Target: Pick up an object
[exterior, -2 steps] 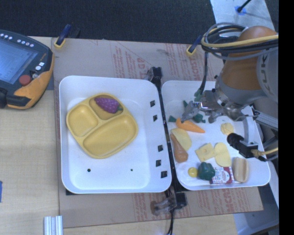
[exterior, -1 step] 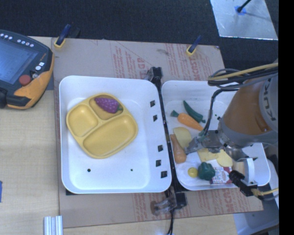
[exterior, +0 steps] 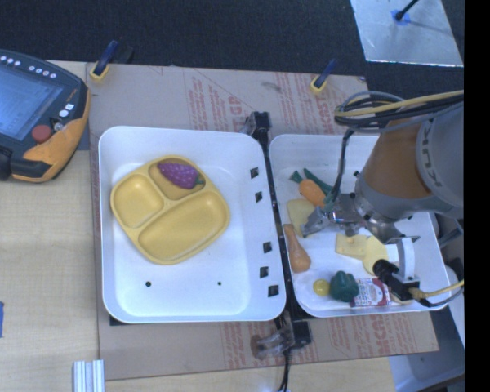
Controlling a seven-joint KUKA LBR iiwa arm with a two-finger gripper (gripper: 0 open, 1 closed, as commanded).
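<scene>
Over the right bin (exterior: 441,296), gripper (exterior: 317,221) low among the toys, fingers spread and pinching nothing. Just beside: a carrot (exterior: 312,191), a yellow wedge (exterior: 298,211), an orange stick (exterior: 296,250). Off left, grapes (exterior: 179,173) on a yellow plate (exterior: 170,219).

A wooden bench (exterior: 33,284) stands before dark carpet (exterior: 229,15).
</scene>
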